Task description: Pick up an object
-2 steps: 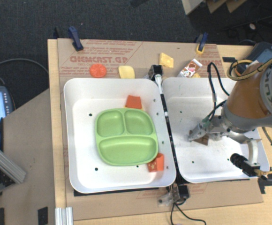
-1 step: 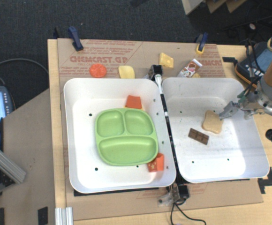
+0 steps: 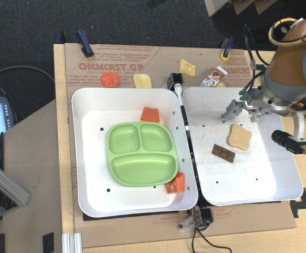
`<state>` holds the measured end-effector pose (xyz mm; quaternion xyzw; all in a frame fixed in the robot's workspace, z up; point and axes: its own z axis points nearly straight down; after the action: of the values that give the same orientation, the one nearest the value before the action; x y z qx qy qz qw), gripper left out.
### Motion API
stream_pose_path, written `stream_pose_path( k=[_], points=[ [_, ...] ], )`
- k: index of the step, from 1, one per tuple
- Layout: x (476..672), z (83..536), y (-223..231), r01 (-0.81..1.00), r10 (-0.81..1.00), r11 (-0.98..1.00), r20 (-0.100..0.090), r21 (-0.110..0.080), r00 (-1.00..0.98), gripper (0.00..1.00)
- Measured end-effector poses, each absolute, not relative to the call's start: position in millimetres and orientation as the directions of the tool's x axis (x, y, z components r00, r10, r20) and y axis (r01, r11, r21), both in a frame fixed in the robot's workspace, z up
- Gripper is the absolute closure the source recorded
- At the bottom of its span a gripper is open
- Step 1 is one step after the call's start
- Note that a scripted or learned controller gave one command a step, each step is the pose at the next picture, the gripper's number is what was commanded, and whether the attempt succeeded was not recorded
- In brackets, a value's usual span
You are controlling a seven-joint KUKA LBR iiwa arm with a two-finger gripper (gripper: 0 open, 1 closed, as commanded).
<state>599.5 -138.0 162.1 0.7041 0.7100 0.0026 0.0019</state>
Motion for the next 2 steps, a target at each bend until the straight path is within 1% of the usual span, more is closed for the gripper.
stream_pose_path(
  k=[1,2],
  points=[
    [554.9,86,-120,1.000,1.000,0.000,-0.002,0.003,0.000,0.00],
    [558.1,102,-122,1.000,1.000,-0.002,-0.007,0.012,0.002,1.00]
  ],
)
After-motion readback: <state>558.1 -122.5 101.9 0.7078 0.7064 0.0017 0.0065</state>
